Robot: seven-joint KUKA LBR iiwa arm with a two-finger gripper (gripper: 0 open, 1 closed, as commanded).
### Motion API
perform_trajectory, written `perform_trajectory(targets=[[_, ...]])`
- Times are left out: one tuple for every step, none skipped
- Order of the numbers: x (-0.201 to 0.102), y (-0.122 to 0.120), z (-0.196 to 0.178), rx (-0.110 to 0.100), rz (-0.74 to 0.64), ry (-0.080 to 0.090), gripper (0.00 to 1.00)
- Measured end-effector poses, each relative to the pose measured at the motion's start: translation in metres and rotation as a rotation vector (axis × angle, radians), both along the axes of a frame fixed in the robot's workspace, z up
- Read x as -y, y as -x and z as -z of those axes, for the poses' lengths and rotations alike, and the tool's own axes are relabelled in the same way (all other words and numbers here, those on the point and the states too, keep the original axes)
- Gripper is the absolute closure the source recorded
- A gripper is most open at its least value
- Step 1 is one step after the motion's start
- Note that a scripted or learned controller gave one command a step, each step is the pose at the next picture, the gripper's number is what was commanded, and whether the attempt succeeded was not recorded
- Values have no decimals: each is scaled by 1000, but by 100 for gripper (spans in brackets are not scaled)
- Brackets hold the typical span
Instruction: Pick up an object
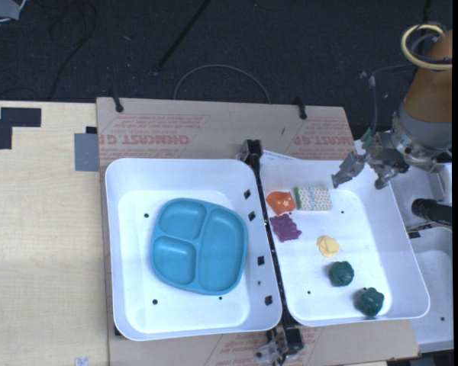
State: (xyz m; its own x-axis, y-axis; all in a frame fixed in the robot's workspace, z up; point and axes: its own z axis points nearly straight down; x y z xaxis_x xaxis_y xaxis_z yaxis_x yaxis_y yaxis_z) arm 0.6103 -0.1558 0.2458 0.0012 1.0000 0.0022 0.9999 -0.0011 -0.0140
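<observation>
The patterned block [313,197] lies in the right bin [382,239], near its far wall, with its long side running left to right and the orange piece [281,201] touching it on the side toward the divider between the bins. From this block, my hand [366,171] is up and to the right, over the far right corner of the same bin, with its two fingers apart and nothing between them. I judge this block the nearest thing to reach; the yellow piece [327,245] and the two green pieces [340,273] lie further from it, toward the near wall.
</observation>
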Motion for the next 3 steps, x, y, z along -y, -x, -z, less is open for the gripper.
perform_trajectory(targets=[[0, -2, -7, 13, -2, 2, 0], [-3, 1, 36, 8, -2, 1, 0], [0, 3, 81, 7, -1, 1, 0]])
